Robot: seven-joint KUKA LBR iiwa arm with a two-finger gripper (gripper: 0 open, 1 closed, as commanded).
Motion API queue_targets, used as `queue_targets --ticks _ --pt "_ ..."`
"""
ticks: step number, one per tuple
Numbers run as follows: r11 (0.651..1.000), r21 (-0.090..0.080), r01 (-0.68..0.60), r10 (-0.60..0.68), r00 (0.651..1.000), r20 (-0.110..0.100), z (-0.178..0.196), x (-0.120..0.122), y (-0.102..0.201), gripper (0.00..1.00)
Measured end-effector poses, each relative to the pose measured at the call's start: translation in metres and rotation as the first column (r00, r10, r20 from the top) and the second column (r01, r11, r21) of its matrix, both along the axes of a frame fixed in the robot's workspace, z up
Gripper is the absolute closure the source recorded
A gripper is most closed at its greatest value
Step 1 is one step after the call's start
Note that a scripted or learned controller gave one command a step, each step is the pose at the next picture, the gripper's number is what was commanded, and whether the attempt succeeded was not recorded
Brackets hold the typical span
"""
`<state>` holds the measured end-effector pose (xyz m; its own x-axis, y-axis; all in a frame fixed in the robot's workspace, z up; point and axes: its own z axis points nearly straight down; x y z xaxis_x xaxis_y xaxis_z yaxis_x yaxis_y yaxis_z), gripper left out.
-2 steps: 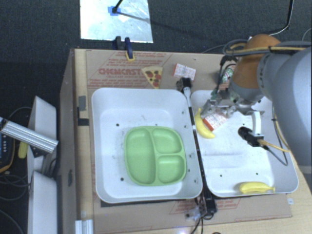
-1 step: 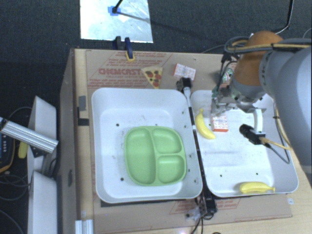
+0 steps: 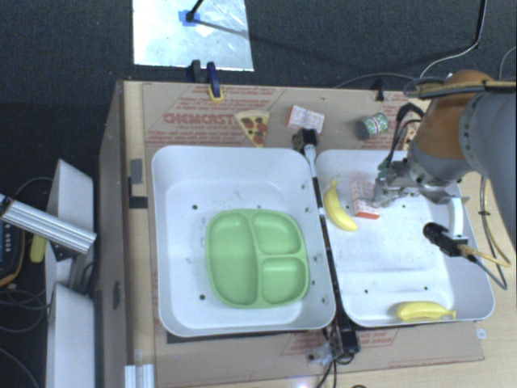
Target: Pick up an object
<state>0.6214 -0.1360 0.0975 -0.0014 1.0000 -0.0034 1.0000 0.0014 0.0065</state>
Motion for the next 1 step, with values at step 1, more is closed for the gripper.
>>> queue_targets --ticks 1 --pt "1.000 0.000 -0.002 0.002 1.000 0.003 0.0113 0.0013 0.0007 1.00"
